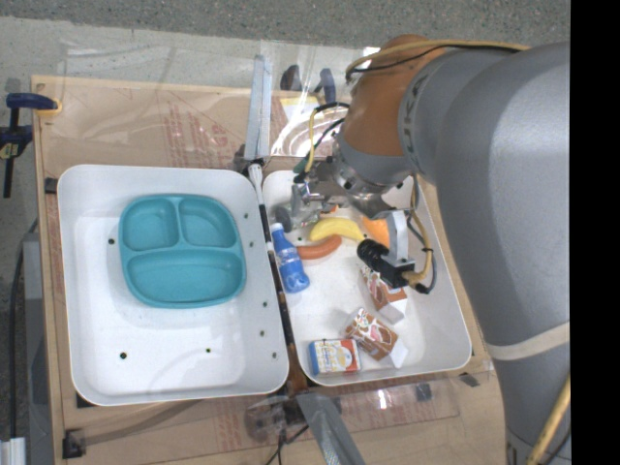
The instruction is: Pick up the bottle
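At the bottom of the frame, in the right bin [455, 342], two small cartons lie near the lower rim: a white and blue one [334, 356] and a brown one [372, 333] just up and right of it. Another small box [381, 287] sits higher, toward the right. The bottle [289, 260] lies along this bin's left wall, in the centre of the frame; it is blue, slim and tipped on its side, with a paler cap end pointing up. Just right of it are an orange-red sausage shape [320, 249] and a yellow banana [337, 229]. The left bin [87, 356] holds a teal divided plate [181, 249]. Above the banana, the end effector [308, 198] hangs from the grey and orange arm [465, 134]; whether its fingers are apart or together cannot be told. The wooden bench [126, 124] fills the upper left.
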### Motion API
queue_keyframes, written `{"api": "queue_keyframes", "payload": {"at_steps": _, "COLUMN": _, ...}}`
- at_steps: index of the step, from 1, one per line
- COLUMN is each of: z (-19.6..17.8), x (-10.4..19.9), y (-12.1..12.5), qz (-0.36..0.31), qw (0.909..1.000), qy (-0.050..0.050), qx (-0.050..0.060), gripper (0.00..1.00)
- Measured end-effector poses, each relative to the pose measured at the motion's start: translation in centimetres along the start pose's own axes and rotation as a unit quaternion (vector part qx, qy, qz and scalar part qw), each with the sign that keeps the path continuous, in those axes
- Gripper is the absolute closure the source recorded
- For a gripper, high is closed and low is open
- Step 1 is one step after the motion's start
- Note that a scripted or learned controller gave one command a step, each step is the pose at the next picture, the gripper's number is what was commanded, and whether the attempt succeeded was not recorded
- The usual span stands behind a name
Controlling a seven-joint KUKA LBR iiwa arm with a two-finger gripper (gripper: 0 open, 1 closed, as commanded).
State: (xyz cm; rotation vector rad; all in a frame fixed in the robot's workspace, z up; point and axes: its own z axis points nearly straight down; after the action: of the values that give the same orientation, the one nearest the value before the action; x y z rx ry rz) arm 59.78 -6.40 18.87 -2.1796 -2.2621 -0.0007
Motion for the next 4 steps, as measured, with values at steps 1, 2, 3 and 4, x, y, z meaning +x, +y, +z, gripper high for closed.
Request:
{"api": "queue_keyframes", "payload": {"at_steps": 1, "z": -10.8, "x": 4.0, "y": 0.6, "qz": -0.190, "qw": 0.9817, "qy": -0.001, "qx": -0.001, "gripper": 1.00}}
{"api": "queue_keyframes", "payload": {"at_steps": 2, "z": -13.4, "x": 9.0, "y": -9.0, "qz": -0.388, "qw": 0.9217, "qy": -0.001, "qx": -0.001, "gripper": 1.00}}
{"api": "queue_keyframes", "payload": {"at_steps": 3, "z": -14.7, "x": 9.3, "y": -9.9, "qz": -0.348, "qw": 0.9375, "qy": -0.002, "qx": -0.002, "gripper": 1.00}}
{"api": "queue_keyframes", "payload": {"at_steps": 4, "z": -13.7, "x": 8.9, "y": -9.0, "qz": -0.317, "qw": 0.9485, "qy": -0.001, "qx": 0.000, "gripper": 1.00}}
